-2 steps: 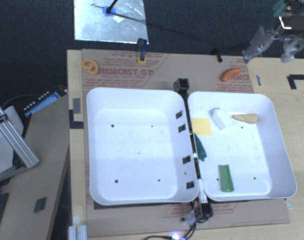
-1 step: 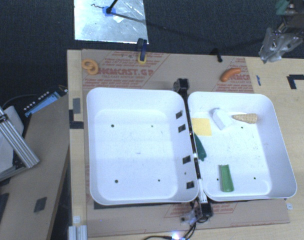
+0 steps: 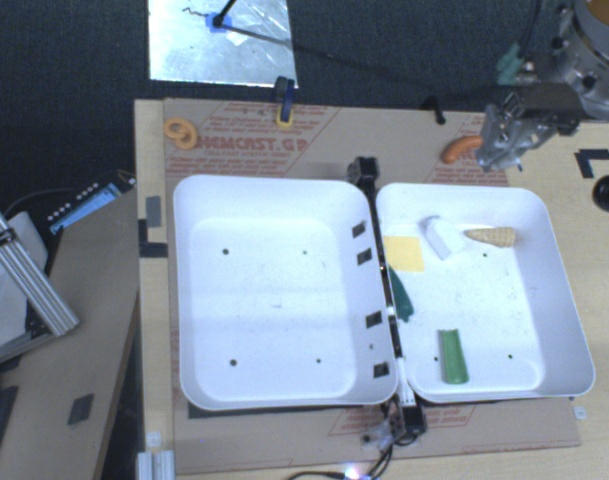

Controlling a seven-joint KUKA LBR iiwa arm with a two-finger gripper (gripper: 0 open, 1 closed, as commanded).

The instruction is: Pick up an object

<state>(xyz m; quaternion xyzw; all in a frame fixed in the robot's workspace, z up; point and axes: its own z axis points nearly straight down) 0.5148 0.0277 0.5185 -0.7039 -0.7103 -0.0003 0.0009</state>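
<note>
Landmark for all positions: the black hinge strip (image 3: 384, 288) between the two bins.

Nearest the camera: green block (image 3: 452, 356), upright oblong, lying in the right bin (image 3: 559, 298), right of the hinge strip and toward its near end. Apart from everything else.

Next back: dark green piece (image 3: 400, 296), narrow, tilted, lying just beside the hinge strip on its right side, about midway along it.

Just beyond that: yellow square (image 3: 403, 253), flat on the bin floor, just right of the hinge strip. Its near corner meets or nearly meets the dark green piece; cannot tell if they touch.

Farther back: white object (image 3: 436, 238), small and pale against the white floor, hard to make out; right of the yellow square, near it. Right of that again, well off the hinge strip, a tan cone-like piece (image 3: 491, 236), lying on its side, point toward the strip.

Left bin (image 3: 199, 268), left of the hinge strip: dark dots on its floor.

Beyond the far end of the strip, on the desk (image 3: 314, 133) outside the right bin: orange item (image 3: 461, 149). Gripper (image 3: 501, 153) hangs just right of it, above the desk past the bin's far rim. Cannot tell whether it is open or closed; nothing seen held in it.

Far left of the strip, on the desk's back corner: tan ring (image 3: 180, 132). Yellow-and-blue clamp (image 3: 284, 103) at the desk's far edge.
</note>
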